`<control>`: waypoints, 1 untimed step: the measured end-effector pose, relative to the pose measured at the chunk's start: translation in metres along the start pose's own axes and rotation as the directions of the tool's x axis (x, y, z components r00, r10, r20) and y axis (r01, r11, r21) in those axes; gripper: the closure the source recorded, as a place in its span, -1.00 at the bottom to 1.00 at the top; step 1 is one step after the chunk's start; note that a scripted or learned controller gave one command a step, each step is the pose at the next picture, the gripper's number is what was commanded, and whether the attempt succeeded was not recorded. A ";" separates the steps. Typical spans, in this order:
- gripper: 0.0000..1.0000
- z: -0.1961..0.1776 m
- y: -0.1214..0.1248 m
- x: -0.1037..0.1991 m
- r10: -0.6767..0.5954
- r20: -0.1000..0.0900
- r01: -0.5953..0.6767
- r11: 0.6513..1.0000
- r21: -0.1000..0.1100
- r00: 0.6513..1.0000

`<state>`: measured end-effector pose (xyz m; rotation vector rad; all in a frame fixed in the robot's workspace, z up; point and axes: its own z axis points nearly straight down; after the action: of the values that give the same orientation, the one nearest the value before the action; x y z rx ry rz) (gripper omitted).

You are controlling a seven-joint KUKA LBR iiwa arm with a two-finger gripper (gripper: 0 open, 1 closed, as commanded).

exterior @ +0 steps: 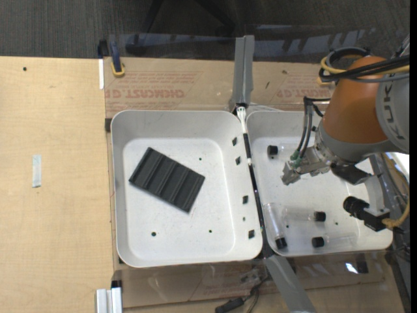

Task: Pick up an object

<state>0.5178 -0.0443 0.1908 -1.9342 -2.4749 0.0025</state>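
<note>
A dark grey ribbed rectangular slab point(167, 179) lies flat and slightly turned in the left bin point(124, 175). In the right bin point(326, 250) lie a clear plastic piece point(287, 215) with black caps near the front and a small black part point(272, 150) near the back left. My gripper point(290, 173) hangs over the right bin's middle, pointing down and left, between the small black part and the clear piece. Nothing is visible in its grasp.
Small black parts point(319, 217) point(317, 242) lie near the right bin's front. A grey divider post point(244, 70) rises between the bins at the back. Cardboard point(169, 87) lies behind the bins. A wooden bench top point(52, 175) spreads to the left.
</note>
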 end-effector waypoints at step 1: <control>1.00 -0.018 0.101 -0.005 -0.087 0.001 0.087 0.996 0.000 0.996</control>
<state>0.6169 -0.0245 0.2085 -1.8249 -2.5576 0.0040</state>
